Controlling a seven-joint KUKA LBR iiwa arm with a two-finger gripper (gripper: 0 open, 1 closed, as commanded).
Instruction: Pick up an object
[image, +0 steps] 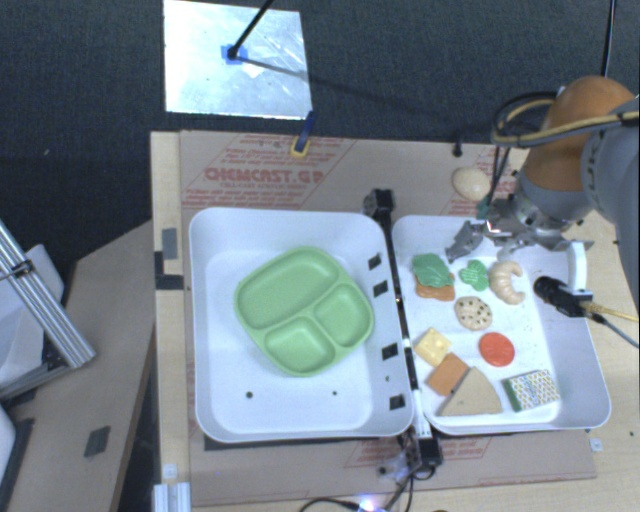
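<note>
Over right bin (596, 400), pincer (478, 240) hangs above green toy (432, 268), open/shut unclear, nothing visibly gripped.

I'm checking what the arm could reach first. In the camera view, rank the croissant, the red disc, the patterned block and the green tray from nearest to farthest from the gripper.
From the gripper:
1. Croissant, just below it, right bin.
2. Red disc, lower in that bin.
3. Patterned block, the bin's lower right corner.
4. Green tray, in the left bin.
</note>
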